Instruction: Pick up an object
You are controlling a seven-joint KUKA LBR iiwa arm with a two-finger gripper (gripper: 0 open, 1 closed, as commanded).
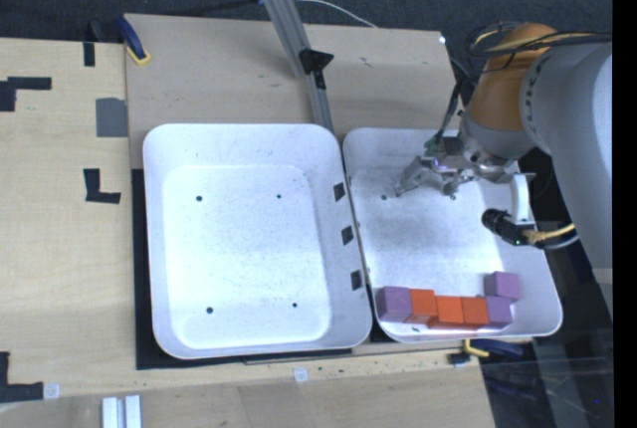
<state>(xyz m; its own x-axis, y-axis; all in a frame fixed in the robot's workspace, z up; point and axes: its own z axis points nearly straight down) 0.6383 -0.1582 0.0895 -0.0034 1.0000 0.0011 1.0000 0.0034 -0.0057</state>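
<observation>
A row of small blocks lies along the front wall of the right bin [450, 235]: a purple block [395, 302] at the left, orange blocks [450, 310] in the middle, and purple blocks [504, 289] at the right end. My gripper [426, 187] hangs over the back part of the right bin, well behind the blocks. It is open, its fingers spread apart with nothing between them.
The left bin [244, 237] sits beside the right one, and black clips mark the shared rim. A slanted metal rail [284, 13] runs from the top of the view down to the bins' back edge. The grey arm with its orange band [508, 88] fills the right side.
</observation>
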